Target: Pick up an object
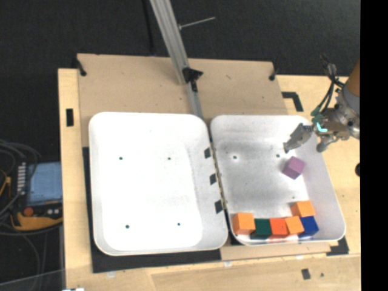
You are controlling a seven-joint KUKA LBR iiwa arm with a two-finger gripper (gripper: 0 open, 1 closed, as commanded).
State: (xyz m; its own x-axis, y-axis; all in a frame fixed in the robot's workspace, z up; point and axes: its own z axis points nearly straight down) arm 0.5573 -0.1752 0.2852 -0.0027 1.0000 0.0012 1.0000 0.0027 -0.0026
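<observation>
My gripper [310,141] hangs over the far right part of the right bin [254,132], open, with nothing between its fingers. A purple block [293,167] lies on the bin floor just in front of it, apart from the fingers. Along the bin's front wall sits a row of blocks: an orange one [244,222], a green one [262,228], a red-orange one [278,227], another orange [294,224] and a blue one [308,224]. One more orange block [303,209] rests behind the blue one.
The left bin [151,180] stands beside the right bin, with clips along their shared edge. A slanted metal rail [176,41] runs from the top down to the gap between the bins. A blue device [43,183] and cables lie off the bench's left side.
</observation>
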